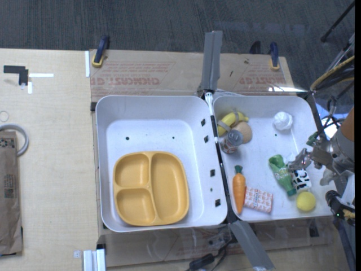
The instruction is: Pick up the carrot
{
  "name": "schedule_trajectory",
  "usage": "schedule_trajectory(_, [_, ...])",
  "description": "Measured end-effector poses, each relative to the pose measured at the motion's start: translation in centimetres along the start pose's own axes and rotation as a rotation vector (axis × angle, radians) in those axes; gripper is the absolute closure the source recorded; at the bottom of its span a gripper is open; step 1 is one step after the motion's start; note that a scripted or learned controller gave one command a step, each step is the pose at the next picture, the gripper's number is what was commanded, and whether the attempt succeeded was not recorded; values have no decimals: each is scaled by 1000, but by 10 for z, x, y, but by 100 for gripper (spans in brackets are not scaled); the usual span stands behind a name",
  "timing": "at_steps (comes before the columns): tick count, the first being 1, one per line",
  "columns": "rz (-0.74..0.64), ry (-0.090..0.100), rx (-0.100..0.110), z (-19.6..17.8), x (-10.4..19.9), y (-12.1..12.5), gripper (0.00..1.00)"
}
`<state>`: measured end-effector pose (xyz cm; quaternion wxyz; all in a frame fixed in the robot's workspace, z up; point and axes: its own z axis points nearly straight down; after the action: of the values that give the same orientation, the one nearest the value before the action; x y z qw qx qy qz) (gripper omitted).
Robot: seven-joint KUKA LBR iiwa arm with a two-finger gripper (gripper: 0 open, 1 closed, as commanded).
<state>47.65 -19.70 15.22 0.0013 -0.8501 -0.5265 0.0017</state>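
Note:
The carrot, orange with a green top, lies lengthwise at the front left of the right bin, close against the bin's left wall. A pink packet touches its right side. My gripper reaches in from the right edge and hovers over the right part of the same bin, just above a green item and a black-and-white carton. It is well to the right of the carrot and apart from it.
In the right bin are also a yellow lemon, a banana, a brown round item, a small can and a white lump. The left bin holds a yellow divided plate.

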Motion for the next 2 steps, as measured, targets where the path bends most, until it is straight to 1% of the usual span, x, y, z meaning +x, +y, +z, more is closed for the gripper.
schedule_trajectory(1, [-66,-2,-2,-200,-1,24,0])
schedule_trajectory(2, [-152,-2,-2,-289,55,16,0])
